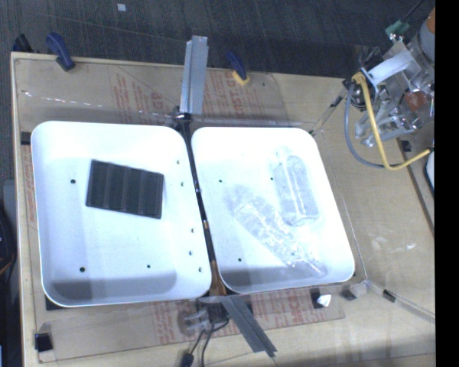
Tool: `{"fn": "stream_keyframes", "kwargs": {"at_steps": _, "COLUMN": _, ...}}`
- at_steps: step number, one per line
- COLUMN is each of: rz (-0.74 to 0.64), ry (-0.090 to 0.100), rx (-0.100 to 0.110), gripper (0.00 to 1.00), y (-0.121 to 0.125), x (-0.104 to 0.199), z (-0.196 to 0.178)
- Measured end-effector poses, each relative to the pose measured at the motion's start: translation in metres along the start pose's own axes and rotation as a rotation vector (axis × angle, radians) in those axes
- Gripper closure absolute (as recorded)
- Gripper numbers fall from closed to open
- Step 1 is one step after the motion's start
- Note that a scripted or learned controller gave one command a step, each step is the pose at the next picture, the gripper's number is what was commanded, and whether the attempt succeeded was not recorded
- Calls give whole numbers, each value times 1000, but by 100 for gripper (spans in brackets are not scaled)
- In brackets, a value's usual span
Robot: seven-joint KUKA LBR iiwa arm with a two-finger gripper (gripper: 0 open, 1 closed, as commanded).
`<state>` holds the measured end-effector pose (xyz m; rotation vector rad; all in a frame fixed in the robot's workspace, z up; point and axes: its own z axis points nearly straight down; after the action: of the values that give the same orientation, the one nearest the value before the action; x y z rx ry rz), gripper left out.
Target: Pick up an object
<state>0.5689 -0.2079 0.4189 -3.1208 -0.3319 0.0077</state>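
The gripper [402,102] sits at the far right of the bench, outside both bins; whether it is open or closed cannot be told. Its targets lie to its near left. The right bin [333,197] holds two clear plastic bottles: one [297,189] running far to near, another [269,229] slanting diagonally. The left bin [53,205] holds one dark flat rectangular pad [125,189].

Pale wooden bench [382,243], dark carpeted floor [214,6] behind, blue clamps [60,50] along its far edge
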Motion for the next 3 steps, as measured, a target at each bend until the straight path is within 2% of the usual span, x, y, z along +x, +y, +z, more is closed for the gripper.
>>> {"fn": "stream_keyframes", "kwargs": {"at_steps": 1, "rz": 0, "ry": -1, "rx": 0, "gripper": 100, "y": 4, "x": 19, "z": 56}}
{"fn": "stream_keyframes", "kwargs": {"at_steps": 2, "rz": 2, "ry": 4, "rx": -3, "gripper": 100, "y": -24, "x": 0, "z": 24}}
{"fn": "stream_keyframes", "kwargs": {"at_steps": 3, "rz": 3, "ry": 3, "rx": -1, "gripper": 100, "y": -34, "x": -15, "z": 18}}
